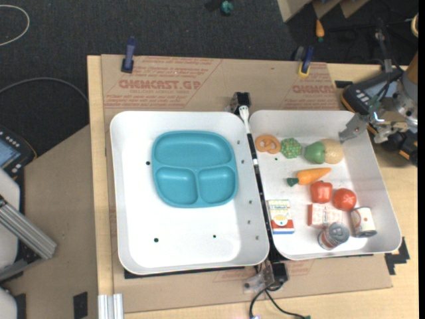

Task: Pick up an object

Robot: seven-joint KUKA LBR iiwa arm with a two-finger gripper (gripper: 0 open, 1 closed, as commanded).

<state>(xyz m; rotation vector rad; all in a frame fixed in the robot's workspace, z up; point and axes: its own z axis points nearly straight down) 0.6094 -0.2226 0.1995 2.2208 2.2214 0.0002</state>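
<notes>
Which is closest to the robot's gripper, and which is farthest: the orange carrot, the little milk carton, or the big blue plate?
From the gripper, at the right bin's far right edge:
1. Orange toy carrot, in the middle of the right bin.
2. Small white milk carton, at the right bin's near left side.
3. Blue divided plate, over in the left bin.

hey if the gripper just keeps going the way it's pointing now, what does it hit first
Probably the pale round item at the top of the right bin. The gripper points down and left from the bin's upper right edge, and that item, touching the green fruit, lies nearest along that line. Its height above the bin is unclear.
</notes>
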